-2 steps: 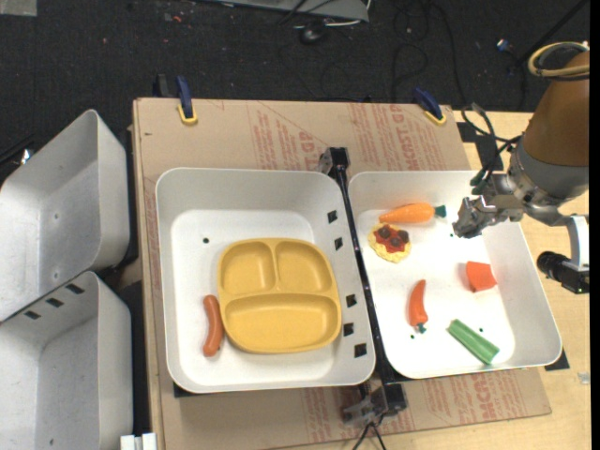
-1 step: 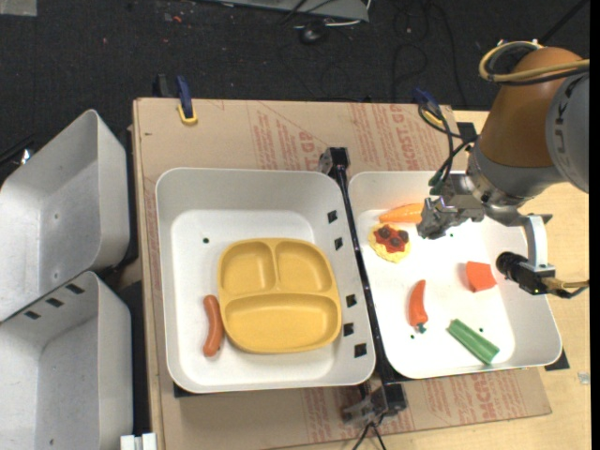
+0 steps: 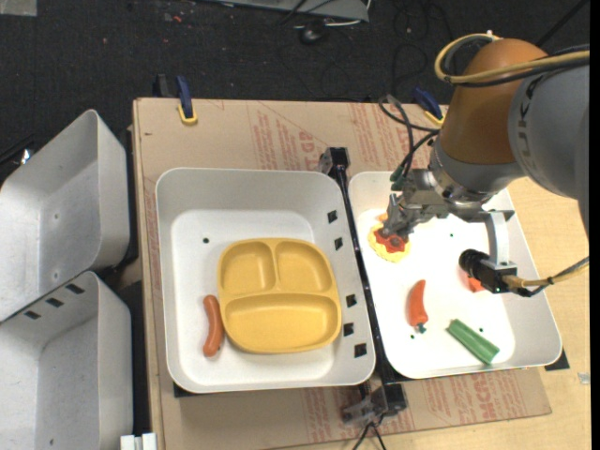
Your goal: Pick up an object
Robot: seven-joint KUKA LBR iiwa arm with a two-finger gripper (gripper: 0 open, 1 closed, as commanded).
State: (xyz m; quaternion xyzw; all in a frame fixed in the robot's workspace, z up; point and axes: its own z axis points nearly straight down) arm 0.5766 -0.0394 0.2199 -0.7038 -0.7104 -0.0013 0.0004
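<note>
My gripper (image 3: 395,225) reaches down into the back left corner of the right bin (image 3: 531,331). It is right over a small yellow and red object (image 3: 387,243) and touches or nearly touches it. The gripper hides part of that object. A red pepper with a green stem (image 3: 417,305) lies in the middle of the same bin. A green elongated object (image 3: 472,340) lies near its front edge.
The left bin (image 3: 187,251) holds a yellow divided plate (image 3: 278,294), with a brown sausage (image 3: 213,325) beside it on the left. The divider (image 3: 354,251) between the bins runs just left of the gripper. A white container (image 3: 56,204) stands off the bench at left.
</note>
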